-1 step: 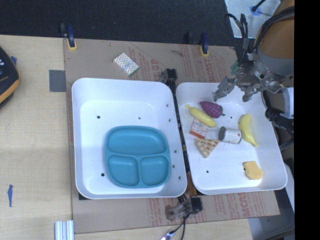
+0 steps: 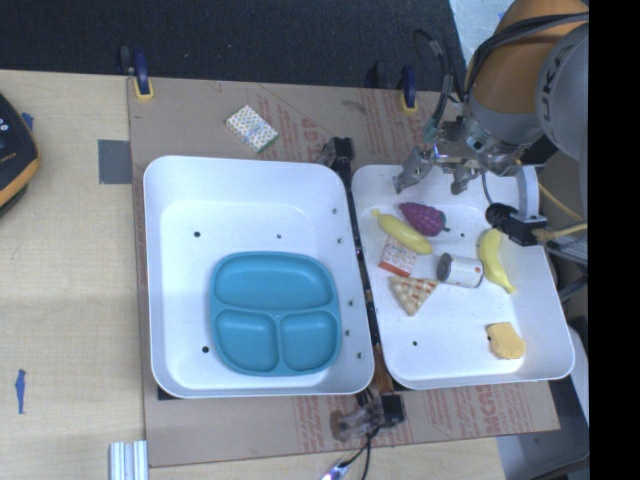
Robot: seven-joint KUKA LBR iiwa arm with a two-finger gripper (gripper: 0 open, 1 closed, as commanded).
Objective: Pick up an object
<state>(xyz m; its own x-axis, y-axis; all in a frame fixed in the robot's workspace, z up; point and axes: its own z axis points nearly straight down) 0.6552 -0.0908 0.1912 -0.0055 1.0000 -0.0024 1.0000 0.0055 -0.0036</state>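
We see the gripper [image 2: 437, 171] spread, empty, above the grapes [image 2: 423, 217] and banana [image 2: 402, 232], right bin [image 2: 530, 363], cardboard-covered bench [image 2: 200, 118].

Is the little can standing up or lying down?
Lying down. The can rests on its side in the right bin, its round end facing left, beside a banana.

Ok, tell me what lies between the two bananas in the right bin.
In the camera view, a small grey can lies between the left banana and the right banana, with the purple grapes just above that stretch.
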